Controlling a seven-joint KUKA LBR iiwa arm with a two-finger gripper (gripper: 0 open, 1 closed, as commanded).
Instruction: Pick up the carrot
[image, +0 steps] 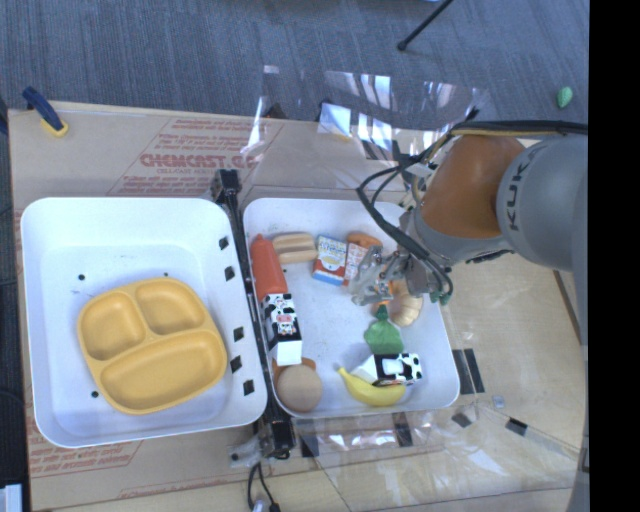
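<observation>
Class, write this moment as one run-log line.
arm: over right bin | gripper: low among toys | carrot: in bin, beside gripper, not seen held | left bin: yellow tray

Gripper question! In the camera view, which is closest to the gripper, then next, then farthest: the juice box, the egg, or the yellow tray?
From the gripper:
1. Juice box, just to its left in the right bin.
2. Egg, at that bin's bottom left corner.
3. Yellow tray, away in the left bin.

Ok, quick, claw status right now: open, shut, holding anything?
Claw: low in the right bin among the toy food; open or shut cannot be told, and no carrot is seen held.
</observation>
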